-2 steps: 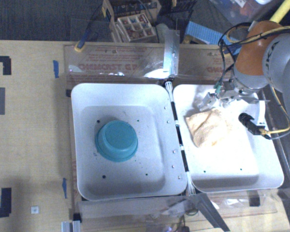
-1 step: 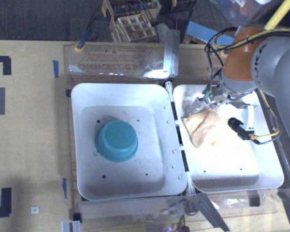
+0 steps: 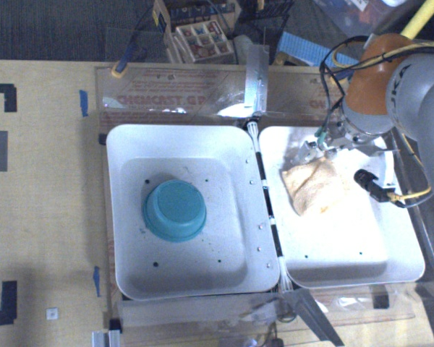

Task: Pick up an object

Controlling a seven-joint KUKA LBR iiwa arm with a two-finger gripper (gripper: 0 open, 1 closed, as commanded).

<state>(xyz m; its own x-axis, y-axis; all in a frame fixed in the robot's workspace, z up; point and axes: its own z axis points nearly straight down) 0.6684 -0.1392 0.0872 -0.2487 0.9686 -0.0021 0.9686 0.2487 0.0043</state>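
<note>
While pincer (image 3: 320,144) hovers at far edge of cloth (image 3: 315,183) in right bin (image 3: 362,262), grip state unclear; you lower squarely onto cloth bulk, then clench.

Colours across the bench and its two white bins

The left bin (image 3: 130,157) is plain white with a few dark specks, and a teal-blue bowl (image 3: 175,210) sits at its centre. The right bin (image 3: 362,259) is white too, glaring bright toward five o'clock; a pale tan, cream-mottled cloth (image 3: 315,184) lies toward its ten o'clock. The arm (image 3: 412,92) is grey with an orange band (image 3: 372,78). The bench (image 3: 36,194) is light wood with black marks and blue tape bits.
</note>
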